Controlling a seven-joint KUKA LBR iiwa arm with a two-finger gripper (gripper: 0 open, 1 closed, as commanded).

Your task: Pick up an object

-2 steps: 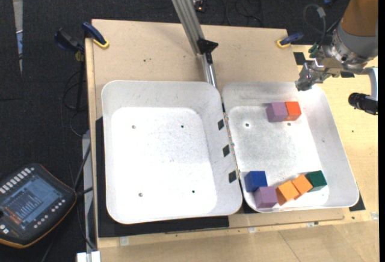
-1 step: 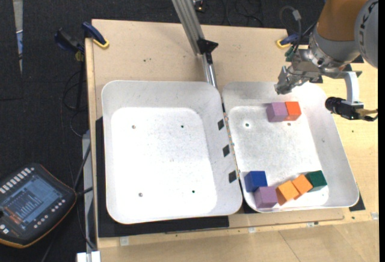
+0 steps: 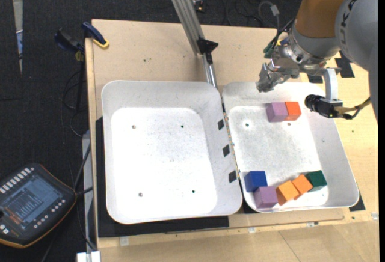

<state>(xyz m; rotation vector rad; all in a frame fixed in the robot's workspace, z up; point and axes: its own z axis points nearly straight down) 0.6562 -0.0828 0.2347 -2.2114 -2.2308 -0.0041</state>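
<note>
**Nothing lifted yet — the gripper hangs over the far end of the right bin**

The pick has not been made, as far as this view shows. The gripper (image 3: 269, 79) sits above the far rim of the right bin (image 3: 343, 164), and nothing can be seen between its fingertips. Whether they stand wide or narrow I cannot tell; the tips are small and dark against the bin wall, and the gap between them does not read clearly.

Every block lies on the bin floor. Closest to the gripper is a pair: a purple block (image 3: 277, 112) just below and slightly to the right of the tips in the picture, with an orange block (image 3: 292, 110) touching it on the side away from the gripper. That the two touch may make a clean grasp of either awkward, since a finger would have to go down along the shared face.

Well away from the gripper, at the near end of the same bin, lies a cluster of four — a blue block (image 3: 255, 180), a second purple block (image 3: 266, 196), a second orange block (image 3: 288, 190) and a green block (image 3: 314, 181), packed closely along the near wall.

What is left, then, is the whole of the task: descend on a block, close, and lift. By position, the purple block of the near pair looks the likeliest target.
</note>
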